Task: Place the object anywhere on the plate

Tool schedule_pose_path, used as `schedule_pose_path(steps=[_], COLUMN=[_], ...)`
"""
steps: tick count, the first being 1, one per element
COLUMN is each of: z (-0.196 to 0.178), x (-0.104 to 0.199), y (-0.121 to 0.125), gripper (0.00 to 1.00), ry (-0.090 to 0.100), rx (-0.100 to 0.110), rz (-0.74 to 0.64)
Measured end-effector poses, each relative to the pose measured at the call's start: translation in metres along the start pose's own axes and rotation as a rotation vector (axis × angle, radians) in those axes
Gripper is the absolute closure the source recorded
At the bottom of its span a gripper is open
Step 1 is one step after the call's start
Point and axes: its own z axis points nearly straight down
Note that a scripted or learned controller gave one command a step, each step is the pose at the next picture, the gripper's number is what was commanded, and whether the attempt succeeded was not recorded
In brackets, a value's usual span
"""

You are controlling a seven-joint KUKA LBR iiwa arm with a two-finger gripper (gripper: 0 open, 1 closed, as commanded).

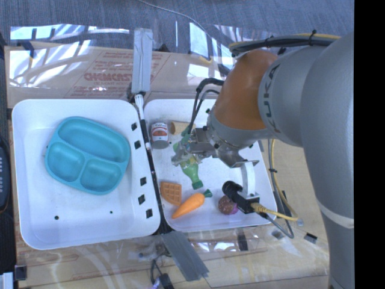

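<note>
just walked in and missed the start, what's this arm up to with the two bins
A grey KUKA arm reaches from the right into the right-hand bin, its claw down among toy foods, right over a green bottle. Whether the claw grips the bottle cannot be told. A small can, a waffle, a carrot and a dark round piece lie in that bin too. The blue divided plate sits in the left bin with nothing on it, so no object has been placed yet.
</note>
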Motion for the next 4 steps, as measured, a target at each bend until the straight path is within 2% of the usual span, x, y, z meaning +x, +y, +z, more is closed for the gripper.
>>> schedule_pose_path(steps=[1,2,3,4], z=[-0.049,-0.048,-0.058,-0.062], x=[0.106,0.103,0.104,0.136], y=[0.009,0.009,0.009,0.072], gripper=[1.00,0.00,1.00,1.00], ry=[0.003,0.001,0.000,-0.001], rx=[0.000,0.002,0.005,0.002], rz=[-0.009,-0.003,-0.011,-0.001])
